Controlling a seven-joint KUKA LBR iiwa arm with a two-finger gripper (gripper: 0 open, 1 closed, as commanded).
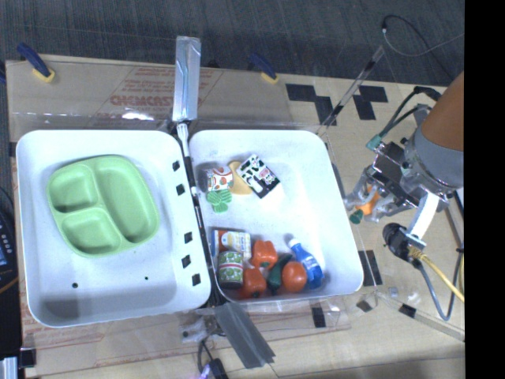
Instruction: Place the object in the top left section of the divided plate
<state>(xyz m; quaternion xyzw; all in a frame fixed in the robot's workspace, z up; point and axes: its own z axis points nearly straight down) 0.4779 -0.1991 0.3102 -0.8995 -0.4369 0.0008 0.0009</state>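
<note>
Gripper (364, 202) outside right bin (335, 176)

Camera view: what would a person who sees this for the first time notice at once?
First the pale green divided plate, alone in the left bin. Next the heap of small toys crowded along the right bin's near edge, with a few more above them. The arm's gripper hangs outside the bins, to the right.

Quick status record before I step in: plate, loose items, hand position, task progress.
plate: green divided plate in the left bin, nothing in its sections
items: toy clutter in the right bin, including a blue bottle and a black-and-white patterned item
hand: hand outside the right bin, beyond its right rim
progress: placement not yet done
</note>
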